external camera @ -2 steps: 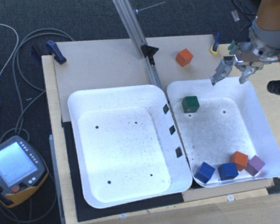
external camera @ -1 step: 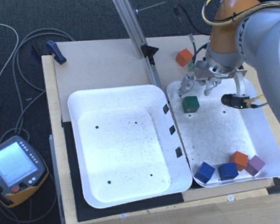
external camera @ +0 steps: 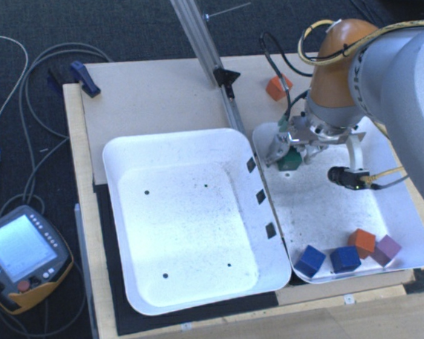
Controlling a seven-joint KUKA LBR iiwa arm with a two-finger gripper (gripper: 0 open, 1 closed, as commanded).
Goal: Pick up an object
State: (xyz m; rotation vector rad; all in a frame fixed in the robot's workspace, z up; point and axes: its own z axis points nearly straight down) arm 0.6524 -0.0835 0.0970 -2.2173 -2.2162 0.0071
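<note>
Overhead, then, your single camera lists the following.

Arm [external camera: 380,59] — grey, with an orange band above the wrist, reaching in from the right over the far end of the right bin [external camera: 407,217].

Gripper [external camera: 290,148] — hanging at the upper left corner of the right bin, close to the wall it shares with the left bin [external camera: 126,210]. You can see a small green object [external camera: 291,160] right at the fingertips, apparently between them, so the fingers look narrowed on it; the view is too slanted for you to be sure of the contact on both sides.

Right bin, near end — four blocks in a loose cluster: a blue block [external camera: 309,260] nearest the shared wall, a second blue block [external camera: 345,259] beside it, an orange block [external camera: 364,241] just behind that, and a purple block [external camera: 387,249] at the right end, touching or nearly touching the orange one.

Bench [external camera: 153,96] — an orange cube [external camera: 276,88] lying outside the bins, beyond the right one. A blue clamp [external camera: 84,78] sits at the far left corner.

Floor, left — a handheld control pendant [external camera: 19,258] with a lit screen, cables trailing from it.
</note>
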